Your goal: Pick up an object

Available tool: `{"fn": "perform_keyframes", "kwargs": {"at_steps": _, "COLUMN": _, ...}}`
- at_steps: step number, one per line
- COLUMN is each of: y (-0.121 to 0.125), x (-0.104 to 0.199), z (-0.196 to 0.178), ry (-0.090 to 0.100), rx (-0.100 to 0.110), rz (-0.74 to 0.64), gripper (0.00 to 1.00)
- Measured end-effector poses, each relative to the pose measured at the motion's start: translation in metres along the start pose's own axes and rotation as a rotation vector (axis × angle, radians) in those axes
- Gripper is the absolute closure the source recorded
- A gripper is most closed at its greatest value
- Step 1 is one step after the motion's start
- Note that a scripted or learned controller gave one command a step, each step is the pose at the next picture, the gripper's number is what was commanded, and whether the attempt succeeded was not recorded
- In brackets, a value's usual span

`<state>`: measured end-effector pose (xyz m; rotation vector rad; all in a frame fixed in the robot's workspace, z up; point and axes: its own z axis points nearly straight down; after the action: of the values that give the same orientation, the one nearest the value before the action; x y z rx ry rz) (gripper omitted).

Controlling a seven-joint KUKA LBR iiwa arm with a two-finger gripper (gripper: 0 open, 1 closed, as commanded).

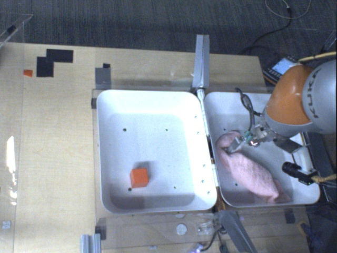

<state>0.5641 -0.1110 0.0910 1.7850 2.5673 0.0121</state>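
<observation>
The only readable lettering is "KUKA", running in dark capitals down the grey arm [322, 96] just beside its orange band [288, 96] at the right of the camera view. No other text, number or label can be read.

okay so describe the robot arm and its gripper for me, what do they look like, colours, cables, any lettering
The arm is grey with a rounded orange band, and part of the dark KUKA lettering shows on the grey shell. A thin dark cable loops along the wrist. The gripper is small, slim and metallic, with greenish and reddish bits near its base.
</observation>
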Motion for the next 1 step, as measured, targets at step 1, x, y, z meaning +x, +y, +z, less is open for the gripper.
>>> {"fn": "perform_keyframes", "kwargs": {"at_steps": 1, "y": 0.039, "x": 0.0048, "z": 0.0015, "ry": 0.002, "rx": 0.002, "rz": 0.379, "gripper": 0.0}}
